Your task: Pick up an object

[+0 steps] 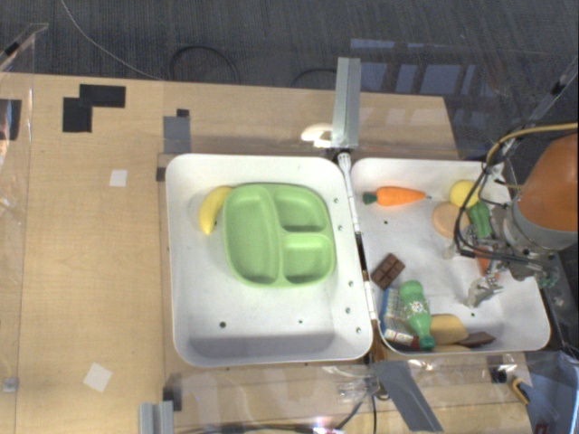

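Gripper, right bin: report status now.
Gripper low over right bin, near its right side, nothing seen between fingers. Carrot, chocolate bar, green bottle lie untouched in that bin. Banana beside green tray, left bin.

L bin: green tray [276, 233], banana [213, 208] | R bin: carrot [399, 196], green bottle [414, 309], claw [484, 289]

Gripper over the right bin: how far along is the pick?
Done: the arm has reached into the right bin, with the gripper low near its right side. In hand: nothing visible between the fingers. Left: the grasp and lift. The carrot, chocolate bar and green bottle lie on the bin floor; the banana and green tray sit in the left bin.
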Tool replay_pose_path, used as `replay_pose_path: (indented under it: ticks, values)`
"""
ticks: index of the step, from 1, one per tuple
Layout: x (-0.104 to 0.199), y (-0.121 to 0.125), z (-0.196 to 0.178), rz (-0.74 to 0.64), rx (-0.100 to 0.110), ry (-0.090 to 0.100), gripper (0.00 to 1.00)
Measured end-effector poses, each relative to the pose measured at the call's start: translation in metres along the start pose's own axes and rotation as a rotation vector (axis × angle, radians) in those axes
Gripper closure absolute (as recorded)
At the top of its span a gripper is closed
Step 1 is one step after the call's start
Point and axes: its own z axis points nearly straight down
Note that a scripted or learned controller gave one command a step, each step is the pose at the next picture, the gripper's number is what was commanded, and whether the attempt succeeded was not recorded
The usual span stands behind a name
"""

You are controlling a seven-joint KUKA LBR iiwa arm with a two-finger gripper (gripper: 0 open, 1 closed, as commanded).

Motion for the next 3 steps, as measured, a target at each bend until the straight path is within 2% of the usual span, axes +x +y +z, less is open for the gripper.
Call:
replay_pose_path:
  ticks: [1, 2, 3]
  values:
    - [0.014, 0.017, -0.001, -0.106, 0.005, -0.008, 0.0]
    - [-0.01, 0.045, -0.001, -0.046, 0.003, -0.005, 0.0]
    - [0.026, 0.043, -0.002, 0.002, 0.002, -0.01, 0.0]
